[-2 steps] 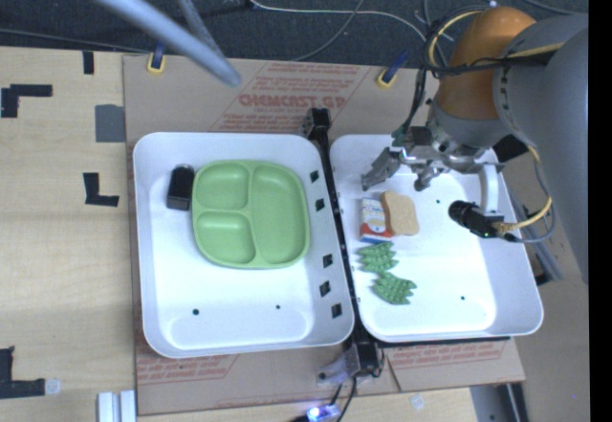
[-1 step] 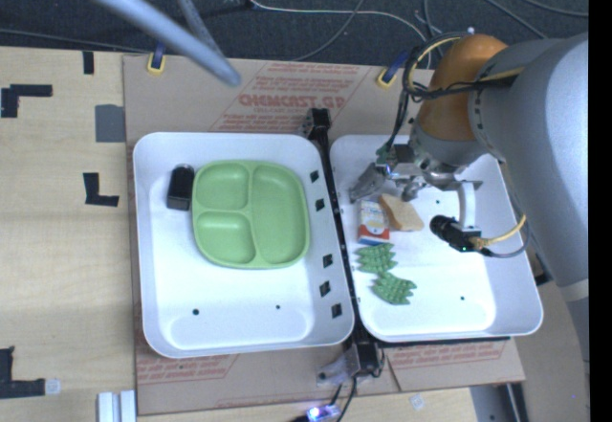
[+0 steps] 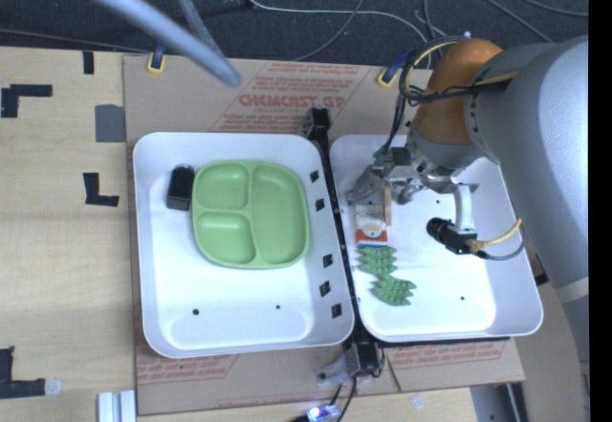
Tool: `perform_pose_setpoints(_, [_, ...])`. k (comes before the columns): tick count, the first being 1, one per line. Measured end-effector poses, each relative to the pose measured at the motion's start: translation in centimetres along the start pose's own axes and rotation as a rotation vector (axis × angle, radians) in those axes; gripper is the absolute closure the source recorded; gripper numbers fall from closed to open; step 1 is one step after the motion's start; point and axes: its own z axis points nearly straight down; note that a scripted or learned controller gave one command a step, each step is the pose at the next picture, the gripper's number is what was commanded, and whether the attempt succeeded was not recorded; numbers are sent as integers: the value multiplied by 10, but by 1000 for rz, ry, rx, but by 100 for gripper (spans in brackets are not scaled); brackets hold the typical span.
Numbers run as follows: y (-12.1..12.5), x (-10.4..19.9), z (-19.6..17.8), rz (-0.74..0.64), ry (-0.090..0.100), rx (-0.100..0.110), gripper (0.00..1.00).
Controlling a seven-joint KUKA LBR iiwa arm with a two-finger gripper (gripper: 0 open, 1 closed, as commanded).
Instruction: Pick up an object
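Observation:
My gripper (image 3: 375,188) hangs low over the left part of the right bin (image 3: 497,305), below the grey arm and its orange band (image 3: 457,90). Right under it stands a small tan piece (image 3: 385,210), with a little orange, white and blue packet (image 3: 373,235) just in front. Two green leafy toy pieces (image 3: 378,260) (image 3: 394,291) lie nearer the front of that bin. In the left bin (image 3: 163,315) rests a light green divided plate (image 3: 251,213), and a small black block (image 3: 180,188) lies against its left side.
A black divider strip with clips (image 3: 330,219) runs between the two bins. A black cable end and yellow wire (image 3: 459,236) hang from the wrist over the right bin. Cardboard (image 3: 287,95) lies under both bins, with cables on the dark floor behind.

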Motion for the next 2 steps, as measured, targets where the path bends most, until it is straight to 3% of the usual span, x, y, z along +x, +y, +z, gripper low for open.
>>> perform_pose_setpoints(1, [0,1,-10,-1,1,1,100])
perform_pose_setpoints(2, [-4,2,-72,1,3,1,100])
